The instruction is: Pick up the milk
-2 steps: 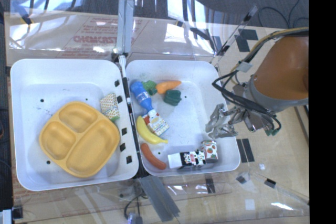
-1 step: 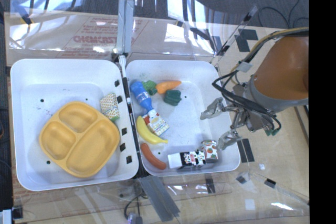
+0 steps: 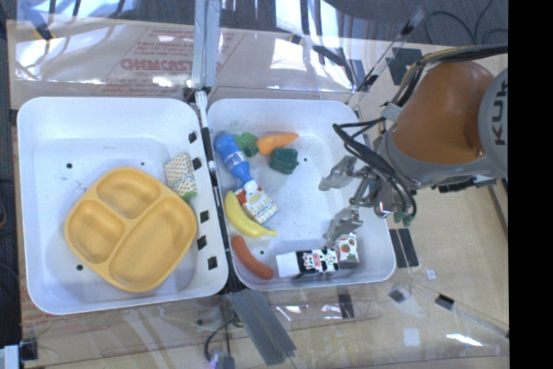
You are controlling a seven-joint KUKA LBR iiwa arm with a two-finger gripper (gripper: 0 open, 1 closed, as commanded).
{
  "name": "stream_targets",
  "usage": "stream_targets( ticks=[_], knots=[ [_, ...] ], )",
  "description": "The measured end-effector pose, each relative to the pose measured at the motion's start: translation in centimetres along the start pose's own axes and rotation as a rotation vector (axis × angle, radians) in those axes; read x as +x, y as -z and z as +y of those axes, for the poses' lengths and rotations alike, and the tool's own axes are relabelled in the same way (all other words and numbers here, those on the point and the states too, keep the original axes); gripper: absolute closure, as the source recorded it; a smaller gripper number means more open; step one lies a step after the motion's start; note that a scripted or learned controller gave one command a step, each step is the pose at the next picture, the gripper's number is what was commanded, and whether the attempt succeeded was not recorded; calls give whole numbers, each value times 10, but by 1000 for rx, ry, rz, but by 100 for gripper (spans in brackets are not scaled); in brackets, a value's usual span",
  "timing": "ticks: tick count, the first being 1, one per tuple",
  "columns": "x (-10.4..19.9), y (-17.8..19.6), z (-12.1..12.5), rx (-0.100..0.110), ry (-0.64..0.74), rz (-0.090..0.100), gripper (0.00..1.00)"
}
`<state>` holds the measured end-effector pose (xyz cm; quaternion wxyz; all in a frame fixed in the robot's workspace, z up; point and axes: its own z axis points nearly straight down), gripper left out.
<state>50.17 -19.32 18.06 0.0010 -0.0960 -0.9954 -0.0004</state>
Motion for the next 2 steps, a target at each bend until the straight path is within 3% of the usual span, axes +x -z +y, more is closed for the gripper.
stream_targets(
  ticks=[1,2],
  knots=[
    [23,-70,34,4,8,-20,0],
    [23,-59,36,3,16,-18,100]
  ],
)
